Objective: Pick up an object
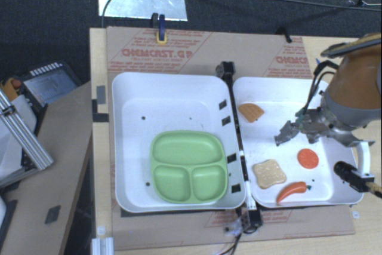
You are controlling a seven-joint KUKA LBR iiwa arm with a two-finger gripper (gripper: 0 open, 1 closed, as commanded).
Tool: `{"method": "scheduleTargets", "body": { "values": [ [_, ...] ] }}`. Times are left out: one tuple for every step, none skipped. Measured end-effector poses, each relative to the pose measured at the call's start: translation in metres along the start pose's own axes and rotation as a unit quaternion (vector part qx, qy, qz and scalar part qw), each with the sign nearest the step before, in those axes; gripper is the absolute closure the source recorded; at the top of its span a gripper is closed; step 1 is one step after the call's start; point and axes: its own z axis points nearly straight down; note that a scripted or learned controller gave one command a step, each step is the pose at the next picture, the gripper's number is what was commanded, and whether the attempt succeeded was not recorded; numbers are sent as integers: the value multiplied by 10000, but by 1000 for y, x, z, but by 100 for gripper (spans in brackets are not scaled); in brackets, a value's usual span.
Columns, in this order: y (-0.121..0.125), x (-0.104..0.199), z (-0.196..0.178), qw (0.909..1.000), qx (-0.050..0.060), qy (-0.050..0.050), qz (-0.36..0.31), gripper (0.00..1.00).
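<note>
Orange-banded, the arm hangs over the right bin (262, 88), its gripper (287, 133) low and holding nothing; whether it is spread I cannot tell. This looks like the approach step. Nearest lies the round tomato slice (308, 157), no long axis. The pepper (292, 190) points stem-right, its axis slightly tilted; a grab should straddle that.

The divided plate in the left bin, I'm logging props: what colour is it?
Light green; the divided plate shows clearly in the camera view.
</note>
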Motion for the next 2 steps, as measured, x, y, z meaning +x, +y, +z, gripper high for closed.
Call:
{"method": "scheduleTargets", "body": {
  "values": [
    [3,0,-6,10000,-66,-9,-14,0],
    [2,10,43,10000,-44,-2,-7,0]
  ]
}}
